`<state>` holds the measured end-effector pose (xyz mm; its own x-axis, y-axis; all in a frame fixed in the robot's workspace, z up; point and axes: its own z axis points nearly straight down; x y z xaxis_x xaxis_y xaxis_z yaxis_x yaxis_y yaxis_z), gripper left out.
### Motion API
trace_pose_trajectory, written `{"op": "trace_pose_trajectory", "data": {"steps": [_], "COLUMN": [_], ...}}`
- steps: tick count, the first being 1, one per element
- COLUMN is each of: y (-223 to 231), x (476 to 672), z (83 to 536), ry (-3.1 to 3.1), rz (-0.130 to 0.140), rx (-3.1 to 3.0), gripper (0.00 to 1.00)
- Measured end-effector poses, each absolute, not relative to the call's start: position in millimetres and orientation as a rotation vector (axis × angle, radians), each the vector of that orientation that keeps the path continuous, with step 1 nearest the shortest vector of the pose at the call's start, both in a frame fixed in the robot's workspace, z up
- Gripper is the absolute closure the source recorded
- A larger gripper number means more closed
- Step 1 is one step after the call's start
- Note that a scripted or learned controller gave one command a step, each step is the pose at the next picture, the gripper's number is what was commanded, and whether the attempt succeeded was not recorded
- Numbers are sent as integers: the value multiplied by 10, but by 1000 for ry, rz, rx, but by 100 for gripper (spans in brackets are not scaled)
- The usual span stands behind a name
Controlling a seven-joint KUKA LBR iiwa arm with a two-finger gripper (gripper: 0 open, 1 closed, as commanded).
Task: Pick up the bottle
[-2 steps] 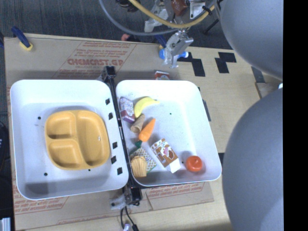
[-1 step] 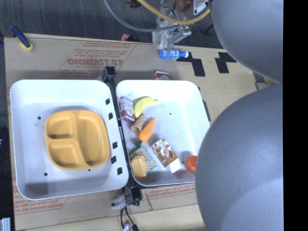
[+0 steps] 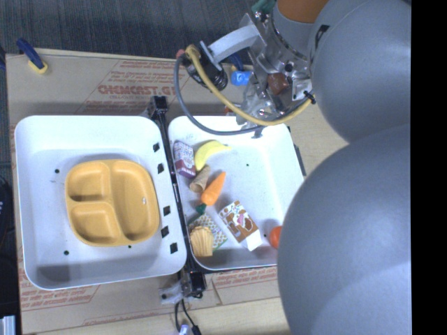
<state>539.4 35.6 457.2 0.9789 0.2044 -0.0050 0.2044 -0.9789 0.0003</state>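
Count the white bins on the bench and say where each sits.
2. The left bin holds a yellow divided plate; the right bin beside it holds toy food, its right part hidden under the arm.

Toy food (image 3: 209,187) in right bin (image 3: 279,155)

two white bins (image 3: 28,187), one yellow tray (image 3: 112,202), one banana (image 3: 208,150), one carrot (image 3: 214,188)
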Motion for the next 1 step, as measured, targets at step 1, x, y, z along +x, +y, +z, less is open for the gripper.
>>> {"op": "trace_pose_trajectory", "data": {"steps": [1], "y": [353], "x": [5280], "z": [3495], "ry": [483], "rz": [-12], "rx": [3108], "gripper": [100]}}
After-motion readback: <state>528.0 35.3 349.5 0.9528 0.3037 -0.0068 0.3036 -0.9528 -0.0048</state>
